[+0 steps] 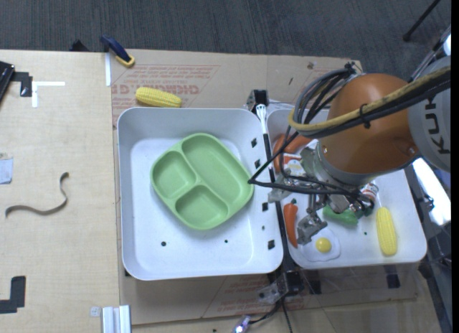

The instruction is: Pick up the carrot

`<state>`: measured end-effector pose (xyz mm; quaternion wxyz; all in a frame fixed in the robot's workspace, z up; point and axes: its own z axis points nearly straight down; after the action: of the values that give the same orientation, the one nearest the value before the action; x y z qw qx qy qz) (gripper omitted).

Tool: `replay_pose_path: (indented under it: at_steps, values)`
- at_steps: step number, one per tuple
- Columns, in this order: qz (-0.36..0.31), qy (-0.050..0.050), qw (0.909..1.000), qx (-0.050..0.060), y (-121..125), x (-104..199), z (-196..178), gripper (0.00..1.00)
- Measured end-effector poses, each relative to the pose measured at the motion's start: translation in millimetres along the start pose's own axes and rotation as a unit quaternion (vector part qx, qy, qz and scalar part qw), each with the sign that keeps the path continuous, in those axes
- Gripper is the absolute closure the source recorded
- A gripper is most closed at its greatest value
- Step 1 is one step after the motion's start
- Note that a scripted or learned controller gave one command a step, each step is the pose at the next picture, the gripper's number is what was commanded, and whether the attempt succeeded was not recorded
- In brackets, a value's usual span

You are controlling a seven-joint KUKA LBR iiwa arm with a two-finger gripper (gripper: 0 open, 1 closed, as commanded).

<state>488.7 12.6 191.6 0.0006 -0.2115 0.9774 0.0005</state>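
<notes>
hovering just right of the carrot (290, 224) in the right bin (409, 256); gripper (310, 230) spread can't be told. better to shift left, straddle it, then close.

This is a robotics lab. A grey-and-orange arm (373, 127) trailing cables reaches over two white bins (129, 202) set on cardboard on a plywood bench (57, 145), with toy food such as plastic corn (158, 97) and grey carpet beyond.
</notes>
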Motion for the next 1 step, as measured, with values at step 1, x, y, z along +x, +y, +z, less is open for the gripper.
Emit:
replay_pose_path:
  at_steps: [1]
  values:
    - [0.068, -0.002, 0.9977, 0.001, -69.3, -8.6, -72.0, 0.0]
